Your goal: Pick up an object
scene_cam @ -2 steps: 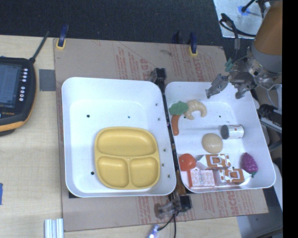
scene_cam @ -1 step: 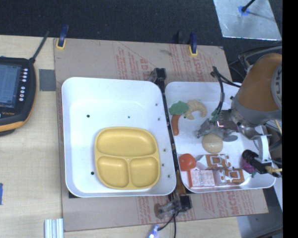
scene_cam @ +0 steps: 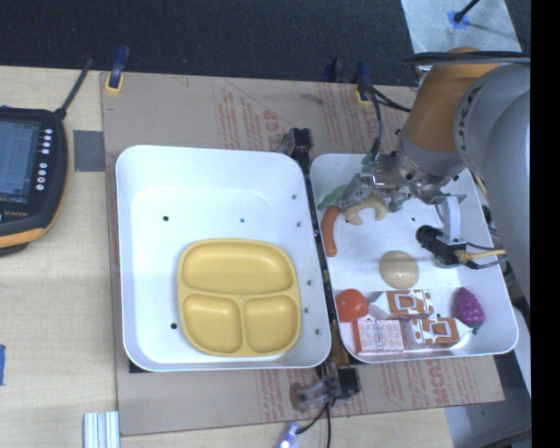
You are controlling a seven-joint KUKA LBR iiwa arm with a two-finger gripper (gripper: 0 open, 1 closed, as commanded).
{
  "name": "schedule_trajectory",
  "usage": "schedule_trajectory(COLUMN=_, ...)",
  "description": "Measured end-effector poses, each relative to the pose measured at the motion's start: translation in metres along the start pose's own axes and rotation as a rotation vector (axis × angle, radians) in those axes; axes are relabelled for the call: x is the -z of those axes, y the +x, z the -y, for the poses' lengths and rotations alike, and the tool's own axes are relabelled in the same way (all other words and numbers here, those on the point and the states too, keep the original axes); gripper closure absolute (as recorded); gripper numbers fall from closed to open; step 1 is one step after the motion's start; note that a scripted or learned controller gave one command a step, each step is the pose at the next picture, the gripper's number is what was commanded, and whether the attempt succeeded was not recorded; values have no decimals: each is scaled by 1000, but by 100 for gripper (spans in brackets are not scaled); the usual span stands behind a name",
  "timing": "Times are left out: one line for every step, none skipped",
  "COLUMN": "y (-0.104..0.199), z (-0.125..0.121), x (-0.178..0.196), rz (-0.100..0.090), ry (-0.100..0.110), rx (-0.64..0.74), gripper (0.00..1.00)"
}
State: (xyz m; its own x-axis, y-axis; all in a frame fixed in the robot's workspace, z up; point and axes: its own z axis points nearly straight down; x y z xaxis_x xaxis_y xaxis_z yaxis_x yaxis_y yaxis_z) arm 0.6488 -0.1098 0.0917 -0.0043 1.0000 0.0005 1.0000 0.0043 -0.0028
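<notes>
The gripper (scene_cam: 373, 194) hung low over the far end of the right bin (scene_cam: 504, 343), just above a pale curved toy (scene_cam: 366, 211) beside the orange sausage (scene_cam: 329, 231), presumably lining up a grab, though whether it had closed could not be told.

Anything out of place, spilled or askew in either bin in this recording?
Nothing spilled or damaged. The yellow divided tray lies flat in the left bin. The right bin is crowded; an orange carrot-like toy lies against its left wall, near the gripper.
</notes>
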Motion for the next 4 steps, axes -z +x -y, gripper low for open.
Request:
schedule_trajectory(y=3, z=-8, x=1, rz=1, ry=-1, rx=0, gripper=0)
schedule_trajectory(y=2, z=-9, x=16, rz=0, ry=-1, rx=3, gripper=100)
schedule_trajectory(y=-14, z=62, x=1, rz=2, ry=3, rx=0, gripper=100)
schedule_trajectory(y=-14, z=62, x=1, rz=1, ry=2, rx=0, gripper=0)
